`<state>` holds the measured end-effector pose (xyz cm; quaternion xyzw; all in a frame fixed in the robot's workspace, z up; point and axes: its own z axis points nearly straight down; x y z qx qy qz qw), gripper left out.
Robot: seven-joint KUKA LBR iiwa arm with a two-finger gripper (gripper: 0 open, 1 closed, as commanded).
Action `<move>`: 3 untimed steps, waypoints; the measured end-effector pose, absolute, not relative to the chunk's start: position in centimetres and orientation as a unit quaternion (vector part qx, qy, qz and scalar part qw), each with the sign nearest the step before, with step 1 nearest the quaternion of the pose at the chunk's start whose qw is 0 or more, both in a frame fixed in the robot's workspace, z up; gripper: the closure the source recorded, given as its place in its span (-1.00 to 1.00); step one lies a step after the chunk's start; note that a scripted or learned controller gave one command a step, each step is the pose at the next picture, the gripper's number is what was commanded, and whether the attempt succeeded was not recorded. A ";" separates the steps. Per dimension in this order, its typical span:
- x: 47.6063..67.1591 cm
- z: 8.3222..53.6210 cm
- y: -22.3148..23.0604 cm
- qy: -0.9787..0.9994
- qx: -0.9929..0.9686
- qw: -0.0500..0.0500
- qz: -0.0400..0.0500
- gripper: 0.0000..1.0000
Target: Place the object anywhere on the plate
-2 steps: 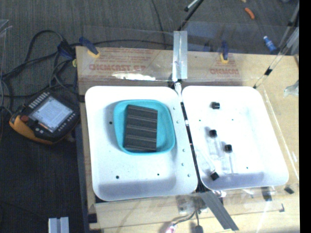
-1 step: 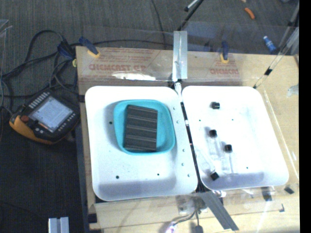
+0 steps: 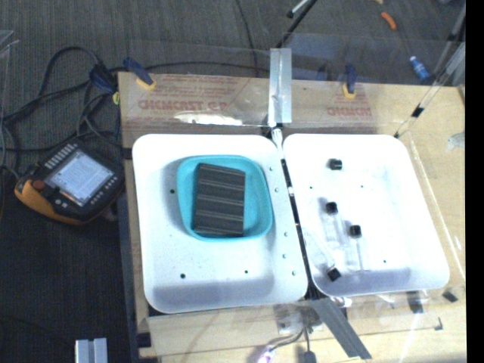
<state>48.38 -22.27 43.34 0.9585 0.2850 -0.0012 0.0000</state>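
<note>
Block (image 3: 220, 199), dark and ribbed, flat on the teal plate (image 3: 262, 206) in the left bin (image 3: 162, 271): placing looks done.
Camera view: the block sits inside the plate's rim, near its middle, with room all round, so I judge nothing remains but keeping clear. Gripper apart or together, I cannot tell. Right bin (image 3: 420, 203) carries small black-capped clear pieces (image 3: 354, 233), well apart from the plate.

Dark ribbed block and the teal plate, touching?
Touching. The camera view shows the dark ribbed block lying flat inside the teal plate, with plate rim visible on all sides and no gap or shadow beneath it.
</note>
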 end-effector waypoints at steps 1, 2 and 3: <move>48.4 43.3 -22.3 0.285 0.959 0.000 -0.001 -1.00; 48.4 43.3 -22.3 0.285 0.959 0.000 -0.001 -1.00; 48.4 43.3 -22.3 0.285 0.959 0.000 -0.001 -1.00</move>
